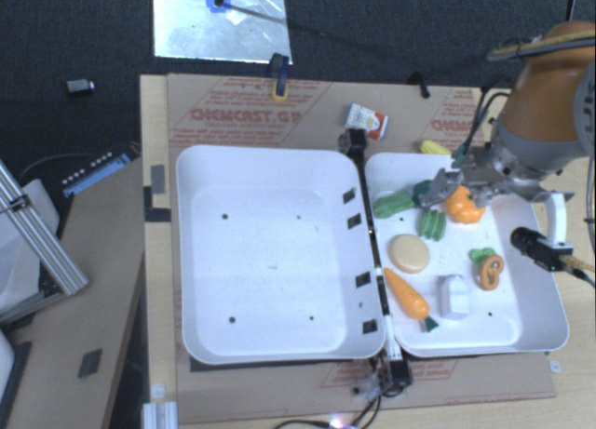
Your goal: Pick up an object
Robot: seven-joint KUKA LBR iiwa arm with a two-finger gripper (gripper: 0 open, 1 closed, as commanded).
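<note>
The arm (549, 92) reaches in from the right over the right bin (535, 329), and its hand (445, 187) hangs low at that bin's far side. Whether the hand is spread or pressed together cannot be told, since the wrist and the toys crowd it. An orange toy (465, 207) lies just beside the hand, on its near right side, touching or almost touching it. A green pepper (394, 202) lies just to the hand's left, and a small green ribbed piece (431, 223) sits just below the hand, nearer the camera. Further toward the camera rest a round beige bun (409, 253), a carrot (407, 295) lying at a slant by the bin's left wall, a white block (453, 295) and an orange-and-green toy (488, 267) near the right side. A yellow piece (434, 148) lies at the bin's far rim. The left bin (200, 176) stands just beside the right one on the table (251, 106). A small white and red packet (365, 120) lies on the table beyond the bins.
</note>
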